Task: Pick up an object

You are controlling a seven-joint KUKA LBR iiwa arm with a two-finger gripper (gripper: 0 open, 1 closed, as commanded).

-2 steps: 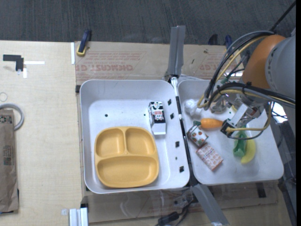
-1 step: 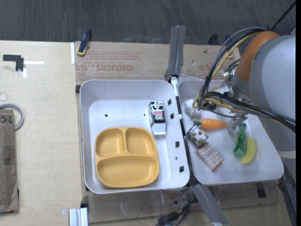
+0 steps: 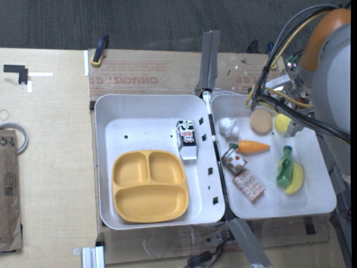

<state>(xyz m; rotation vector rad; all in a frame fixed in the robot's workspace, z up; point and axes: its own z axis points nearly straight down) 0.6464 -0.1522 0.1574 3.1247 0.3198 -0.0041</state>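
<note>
A yellow divided plate and a small carton are seen in the left bin. In the right bin, the carrot is judged light, stiff and slick, best taken across its middle. Whether the claw is wide or narrow cannot be told.

Dark grey carpet floor lies behind a pale wooden bench.

arm cut off at right edge, brown bag cropped at left, hand hidden
</note>
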